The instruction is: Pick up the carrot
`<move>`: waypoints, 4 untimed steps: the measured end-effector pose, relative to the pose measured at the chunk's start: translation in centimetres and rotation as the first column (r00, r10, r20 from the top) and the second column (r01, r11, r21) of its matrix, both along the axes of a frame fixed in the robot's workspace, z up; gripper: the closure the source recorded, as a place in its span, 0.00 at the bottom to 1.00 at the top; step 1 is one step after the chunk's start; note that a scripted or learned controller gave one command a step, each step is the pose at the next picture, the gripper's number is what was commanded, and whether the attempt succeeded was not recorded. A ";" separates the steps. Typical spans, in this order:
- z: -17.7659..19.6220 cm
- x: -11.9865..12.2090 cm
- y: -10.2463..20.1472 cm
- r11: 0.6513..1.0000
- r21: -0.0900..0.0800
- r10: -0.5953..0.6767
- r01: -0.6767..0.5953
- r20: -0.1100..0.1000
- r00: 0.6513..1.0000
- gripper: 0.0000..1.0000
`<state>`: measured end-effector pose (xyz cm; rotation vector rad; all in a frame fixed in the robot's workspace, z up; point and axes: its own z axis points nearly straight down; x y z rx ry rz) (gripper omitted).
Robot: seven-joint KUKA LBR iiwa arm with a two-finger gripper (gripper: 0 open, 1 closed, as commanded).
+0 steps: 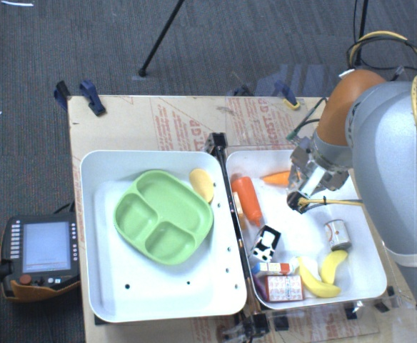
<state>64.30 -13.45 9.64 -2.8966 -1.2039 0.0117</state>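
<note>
We judge the task barely begun: the carrot (275,179) is not lifted and lies on the floor of the right bin (303,240), close to that bin's far edge and about midway along it. The hand (303,186) is low over the bin just beside the carrot's thicker end, and part of that end is hidden behind it. We cannot tell whether the hand is open or closed, and we see nothing held in it. As we read it, the grasp, the lift and the clearing of the bin wall are all left to do.

The carrot looks small, a plain bright orange, and it tapers to a point aimed toward the bin's left wall. It lies flat rather than upright. We take it for the carrot because of that taper. The longer orange-red piece (248,199) along the left wall has rounded ends and reads to us as something else, though we are not certain. The two orange things are near each other but apart.

Toward the near edge of the same bin lie a banana (323,274), a metal can (335,233) and a black-and-white block (266,243), all well apart from the carrot. The left bin (123,286) holds a green divided plate (164,216).
</note>
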 end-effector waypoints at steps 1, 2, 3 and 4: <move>0.0 0.0 0.1 1.000 0.000 0.001 -0.001 -0.001 1.000 0.00; 0.9 0.0 0.0 1.000 0.001 0.004 -0.004 -0.004 1.000 1.00; 0.9 0.0 0.1 1.000 0.001 0.005 -0.005 -0.005 1.000 0.00; -1.0 -0.6 -2.6 0.995 0.001 -0.100 0.100 0.002 0.995 0.00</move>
